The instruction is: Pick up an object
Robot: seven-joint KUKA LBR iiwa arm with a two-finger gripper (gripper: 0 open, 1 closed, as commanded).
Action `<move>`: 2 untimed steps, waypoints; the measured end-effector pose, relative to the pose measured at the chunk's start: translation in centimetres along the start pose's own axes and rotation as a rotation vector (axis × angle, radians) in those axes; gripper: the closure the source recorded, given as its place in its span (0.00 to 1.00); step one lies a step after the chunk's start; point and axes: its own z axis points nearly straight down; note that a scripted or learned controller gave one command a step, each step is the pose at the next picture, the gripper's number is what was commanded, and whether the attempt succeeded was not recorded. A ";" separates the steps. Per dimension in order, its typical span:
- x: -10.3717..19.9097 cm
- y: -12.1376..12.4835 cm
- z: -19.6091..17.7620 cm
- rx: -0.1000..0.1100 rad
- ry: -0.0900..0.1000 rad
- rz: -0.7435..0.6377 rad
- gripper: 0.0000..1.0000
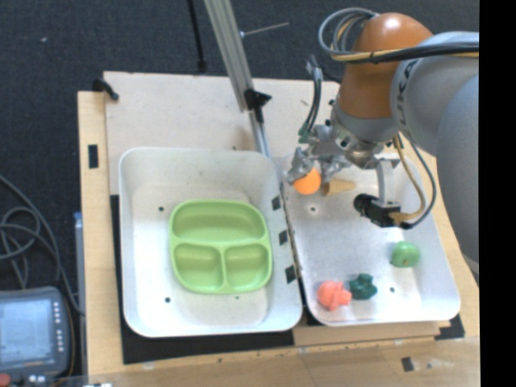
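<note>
camera view: gripper (310,170) sits at the 11 o'clock corner of the right bin (427,248), right by the wall it shares with the left bin (137,216). an orange ball-like object (307,184) shows directly under the fingertips and appears to be pinched between them, so i log the claw as clenched on it, though the contact faces themselves are partly hidden by the wrist. a pale wedge-shaped piece (342,186) lies just beside it at 3 o'clock.

other items in the right bin: green lump (405,255) at 4 o'clock, dark teal piece (364,286) and coral-pink piece (332,294) near 6 o'clock, touching or nearly so. green divided plate (219,245) rests in the left bin.

risks, as judged: the object looks round and smooth, so a grip off its middle could squeeze it out sideways on lift. working this close to the bin wall, a finger could catch the rim, or the ball could roll into the corner if it slips.
</note>
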 end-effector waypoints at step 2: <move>8.4 -2.7 -0.4 0.000 0.000 0.000 1.00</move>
